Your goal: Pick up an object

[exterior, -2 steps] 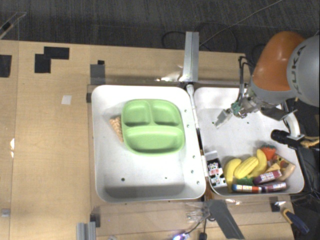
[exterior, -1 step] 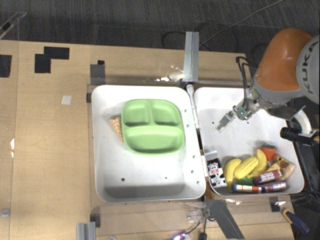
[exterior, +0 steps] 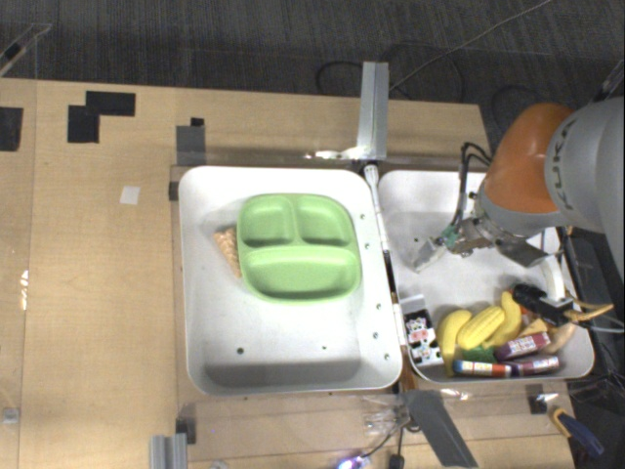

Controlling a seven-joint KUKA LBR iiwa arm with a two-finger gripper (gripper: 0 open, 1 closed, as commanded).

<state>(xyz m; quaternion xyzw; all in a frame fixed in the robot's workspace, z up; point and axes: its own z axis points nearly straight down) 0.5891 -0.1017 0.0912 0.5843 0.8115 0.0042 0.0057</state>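
**A:** Where is the arm?

**B:** The grey arm (exterior: 586, 164) with its orange band comes in from the right and bends down over the right bin (exterior: 430, 198). The gripper (exterior: 437, 249) hangs low above the bare white floor in the bin's upper half.

**A:** Is it holding anything?

**B:** Nothing shows between the fingers. They are small and blurred here, so how far apart they stand I cannot tell.

**A:** And the things to pick?

**B:** Heaped in the near right corner of that bin: yellow bananas (exterior: 477, 326), markers (exterior: 503, 366) along the front wall just beside them, a small black and white box (exterior: 418, 328) by the left wall. All lie well apart from the gripper.

**A:** The left bin?

**B:** The left bin (exterior: 210, 340) holds a green divided tray (exterior: 297, 245), with a tan patterned thing (exterior: 227, 250), perhaps a sponge, showing at its left edge
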